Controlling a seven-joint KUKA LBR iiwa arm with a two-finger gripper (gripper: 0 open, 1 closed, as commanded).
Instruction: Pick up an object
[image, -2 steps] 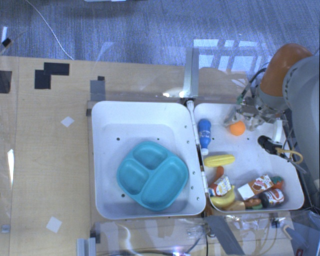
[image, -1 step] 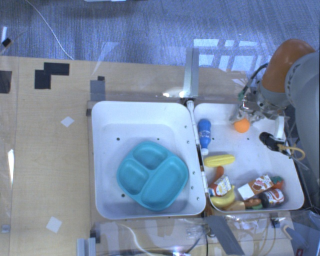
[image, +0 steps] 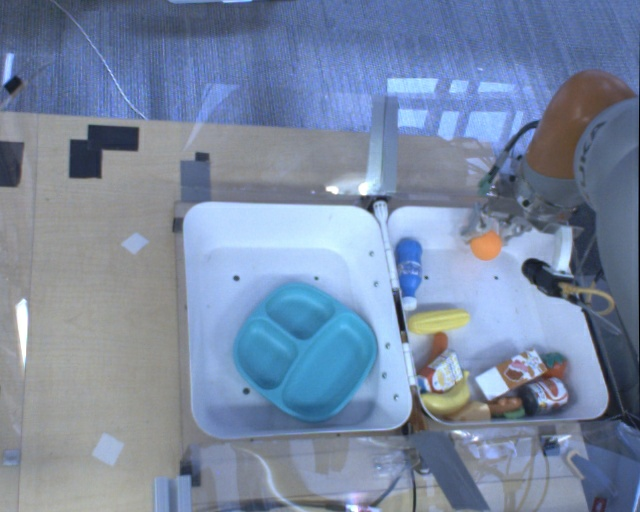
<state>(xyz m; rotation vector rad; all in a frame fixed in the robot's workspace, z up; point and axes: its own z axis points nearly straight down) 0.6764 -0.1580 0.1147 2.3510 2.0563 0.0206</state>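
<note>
Camera view: an orange ball (image: 486, 245) sits at the far edge of the right bin (image: 597, 398), directly under the hand (image: 497, 224). A clean lift calls for centring over the ball before rising. How far open the hand is, I cannot tell.

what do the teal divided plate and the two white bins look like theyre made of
Teal divided plate: probably moulded plastic, matte to slightly satin; even colour, soft rounded compartment ridges, no sharp glare. White bins: likely thin formed plastic, smooth and semi-gloss; rounded corners and faint sheen, though painted metal can't be ruled out.
</note>
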